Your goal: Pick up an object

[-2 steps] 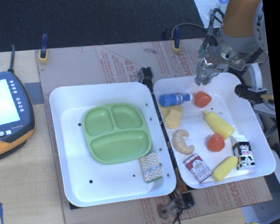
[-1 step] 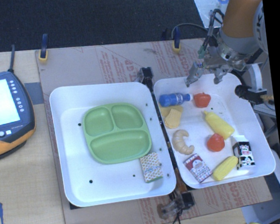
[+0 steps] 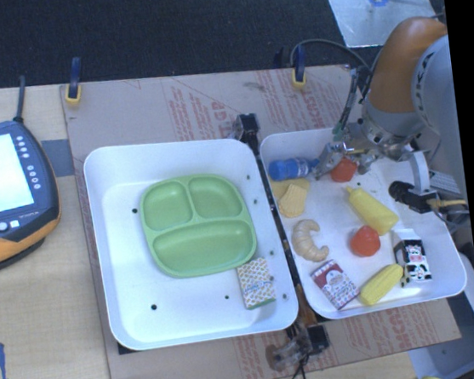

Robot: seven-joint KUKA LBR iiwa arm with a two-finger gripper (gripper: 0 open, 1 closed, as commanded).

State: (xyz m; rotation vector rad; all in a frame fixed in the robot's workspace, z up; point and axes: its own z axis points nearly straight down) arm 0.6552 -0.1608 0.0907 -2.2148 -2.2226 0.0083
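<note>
Brown cardboard [image 3: 167, 107] under two white bins [image 3: 115, 242]

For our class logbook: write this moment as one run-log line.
end effector: over right bin | touching: red item | lifted: no | left bin: green tray

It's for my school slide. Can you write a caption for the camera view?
Robot gripper reaches into the right bin of toy food, beside a red piece; the left bin holds a green plate.

We find the right bin [image 3: 454, 284] crowded with small items, while open floor rings the green plate [image 3: 197, 224] in the left bin [image 3: 115, 242].
</note>
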